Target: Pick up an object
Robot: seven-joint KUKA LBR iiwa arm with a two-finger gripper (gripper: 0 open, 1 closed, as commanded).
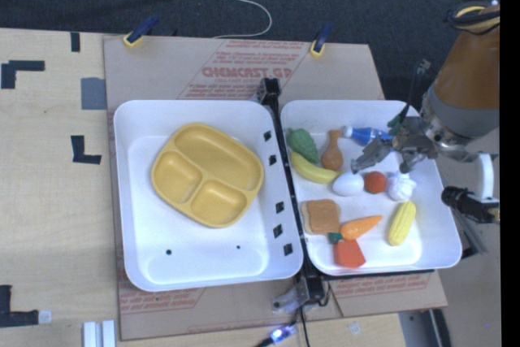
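The toy foods lie in the right bin [439, 260]: a white egg [348, 184], a small red ball [374, 183], a white garlic bulb [400, 188], a corn cob [401, 223], a carrot [360, 227], a toast slice [322, 216], a banana [312, 168], a green vegetable [303, 144], a drumstick [332, 150] and a blue bottle [366, 133]. My jaws [392, 158] hang spread apart above the egg and the ball, gripping nothing. The left bin [138, 248] holds a yellow divided plate [207, 174]. Both bins sit on cardboard [236, 69] on the counter [49, 199].
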